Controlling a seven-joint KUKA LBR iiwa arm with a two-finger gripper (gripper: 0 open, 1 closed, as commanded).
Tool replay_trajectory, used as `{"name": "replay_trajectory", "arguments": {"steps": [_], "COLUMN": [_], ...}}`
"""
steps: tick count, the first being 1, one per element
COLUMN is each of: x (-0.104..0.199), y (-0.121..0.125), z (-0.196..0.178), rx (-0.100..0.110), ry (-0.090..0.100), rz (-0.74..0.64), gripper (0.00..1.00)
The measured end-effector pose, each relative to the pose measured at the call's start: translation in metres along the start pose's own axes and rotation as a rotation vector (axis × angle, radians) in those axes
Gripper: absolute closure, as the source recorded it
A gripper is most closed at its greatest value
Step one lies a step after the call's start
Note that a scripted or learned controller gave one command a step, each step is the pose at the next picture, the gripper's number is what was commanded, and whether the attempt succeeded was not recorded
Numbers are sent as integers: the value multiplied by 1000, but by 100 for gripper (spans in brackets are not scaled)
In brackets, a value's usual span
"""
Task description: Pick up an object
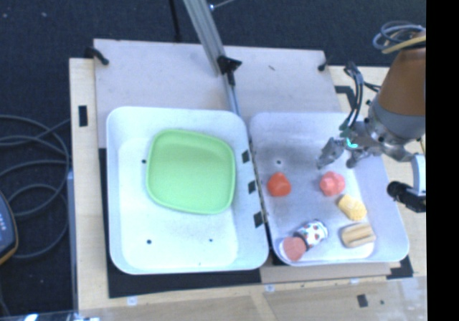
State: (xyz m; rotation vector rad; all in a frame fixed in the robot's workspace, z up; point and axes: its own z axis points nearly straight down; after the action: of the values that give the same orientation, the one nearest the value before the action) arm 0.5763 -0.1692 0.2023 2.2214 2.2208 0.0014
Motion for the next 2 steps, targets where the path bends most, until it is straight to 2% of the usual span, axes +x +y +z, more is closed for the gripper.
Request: {"name": "replay_trajectory", "arguments": {"steps": [1,2], "x": [0,-6], "y": [0,6], "z": [0,57], "rx": [0,5], "ry": [0,-1], "rz": [0,1], "gripper": [0,0]}}
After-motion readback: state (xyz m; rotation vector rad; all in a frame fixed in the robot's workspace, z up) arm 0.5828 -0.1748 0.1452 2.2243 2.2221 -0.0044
